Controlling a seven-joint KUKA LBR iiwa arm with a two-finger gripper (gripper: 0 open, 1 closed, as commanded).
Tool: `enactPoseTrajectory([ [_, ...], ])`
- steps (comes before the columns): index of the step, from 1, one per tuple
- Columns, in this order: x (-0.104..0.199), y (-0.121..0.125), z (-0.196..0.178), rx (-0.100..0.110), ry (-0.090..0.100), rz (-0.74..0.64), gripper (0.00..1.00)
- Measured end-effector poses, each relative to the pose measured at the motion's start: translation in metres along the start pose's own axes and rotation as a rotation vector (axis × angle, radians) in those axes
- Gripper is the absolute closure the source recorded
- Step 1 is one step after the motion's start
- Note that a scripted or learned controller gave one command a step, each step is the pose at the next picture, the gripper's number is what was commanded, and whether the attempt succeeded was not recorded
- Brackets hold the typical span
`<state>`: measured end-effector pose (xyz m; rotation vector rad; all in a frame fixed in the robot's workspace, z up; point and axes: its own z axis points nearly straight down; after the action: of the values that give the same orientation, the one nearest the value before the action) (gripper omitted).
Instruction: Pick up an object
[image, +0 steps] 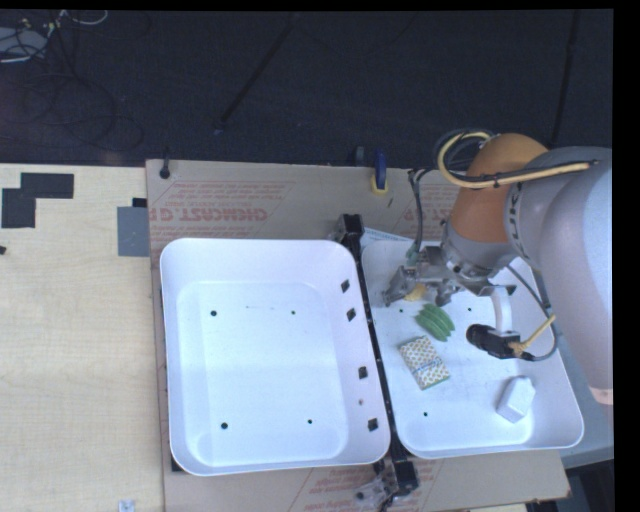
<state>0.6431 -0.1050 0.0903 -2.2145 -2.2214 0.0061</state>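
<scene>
Bright, even overhead light washes out the white bins; the picture is soft and grainy.

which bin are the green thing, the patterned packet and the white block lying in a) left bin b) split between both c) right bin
c, since the green thing, the patterned packet and the white block all lie in the right bin, below the tool.

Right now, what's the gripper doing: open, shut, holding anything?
Gripper: cannot be told; it sits low over the right bin, just above the green object, with nothing visibly held.
</scene>
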Motion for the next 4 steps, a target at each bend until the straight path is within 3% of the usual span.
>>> enactPoseTrajectory([
  [1, 0.015, -0.015, -0.095, -0.012, 0.000, 0.001, 0.00],
  [2, 0.014, -0.017, -0.099, -0.003, 0.000, 0.000, 1.00],
  [3, 0.032, -0.083, -0.123, 0.000, 0.001, 0.005, 1.00],
  [4, -0.028, -0.132, -0.112, 0.001, -0.002, 0.010, 1.00],
])
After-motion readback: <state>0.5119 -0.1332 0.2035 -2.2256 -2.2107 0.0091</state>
